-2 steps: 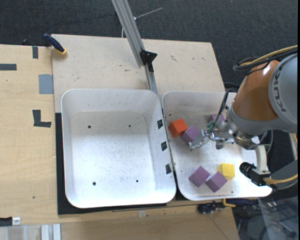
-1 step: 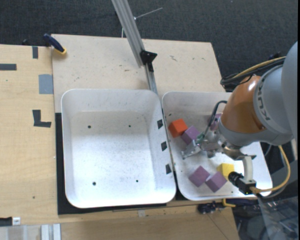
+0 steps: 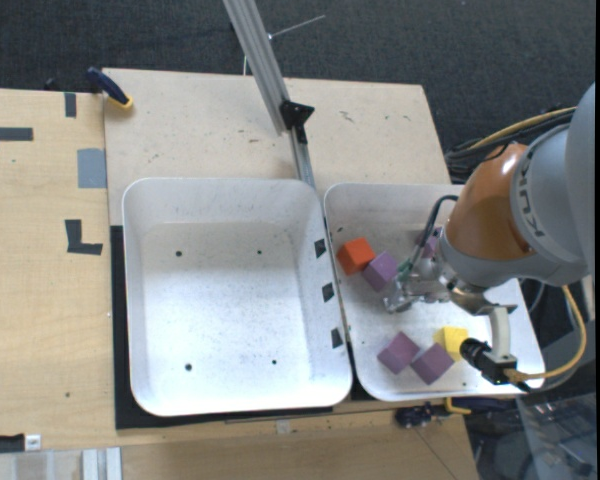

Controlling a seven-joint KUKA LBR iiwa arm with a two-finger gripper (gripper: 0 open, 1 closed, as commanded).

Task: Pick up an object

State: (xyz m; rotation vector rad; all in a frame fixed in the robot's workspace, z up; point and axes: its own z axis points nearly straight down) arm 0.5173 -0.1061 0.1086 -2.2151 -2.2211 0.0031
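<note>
A: Status?

B: Gripper [image 3: 398,298] low in right bin [image 3: 380,196], tip just beside purple block [image 3: 382,269] near orange block [image 3: 355,255]. Jaws: cannot tell how far open, hidden under wrist; nothing seen held.

A: Other candidates?

B: 2 more purple blocks [image 3: 398,352] [image 3: 432,364] at front of same bin, yellow block [image 3: 450,339] touching 1 of them. Left bin [image 3: 140,268] beside it on bench [image 3: 200,118].

A: Target?

B: Probably upper purple block, nearest the tip. Not yet lifted.

A: Doing it well?

B: Centre over purple block, not the gap toward orange. Straddle 2 flat opposite faces, descend straight, avoid nudging orange neighbour. Close fully before raising, lift vertically, clear bin wall.

A: Risk?

B: Off-centre descent likely pushes block aside; corner pinch likely slips.
</note>
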